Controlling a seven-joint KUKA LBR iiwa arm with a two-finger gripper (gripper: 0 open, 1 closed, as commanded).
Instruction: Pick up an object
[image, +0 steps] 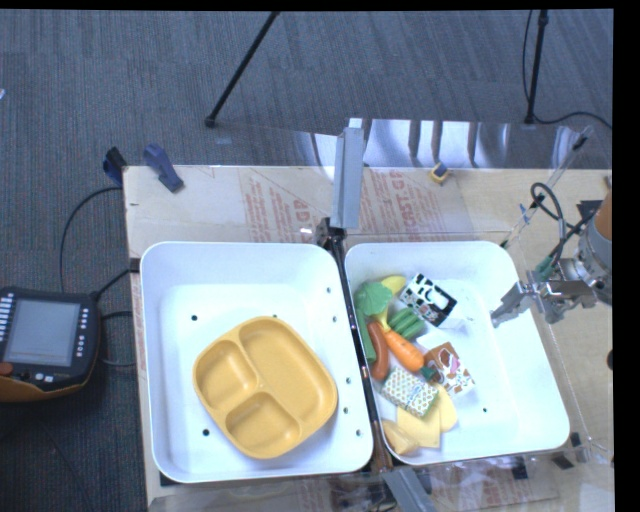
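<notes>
Nearest things: flat yellow wedges like toy cheese (412, 432) at the near wall of the right bin (520, 420), with a checked green-and-white packet (407, 390) resting on them.
Heap: small toys crowd the right bin's left side, touching and overlapping: an orange carrot (403, 349), a green leafy piece (374, 299), a black-and-white patterned carton (430, 299), and a small printed box (452, 368).
Materials: mostly smooth moulded plastic and printed card, I'd judge; rounded vegetables, flat slabs, boxy cartons.
Left bin: a yellow divided tray (265, 398), glossy, three compartments, lying on the white floor of the left bin (165, 300).
Gripper: the gripper (503, 310) hangs over the right bin's far right part, well apart from the heap. Its fingers look slightly parted with nothing between them, though it is small and thin against the white, so I can't be sure.
Step in hand: approach, by my reckoning; no toy is lifted yet.
Next move calls for: travel left over the heap, then a descent onto one piece standing clear of its neighbours. The carton at the heap's far edge looks easiest.
</notes>
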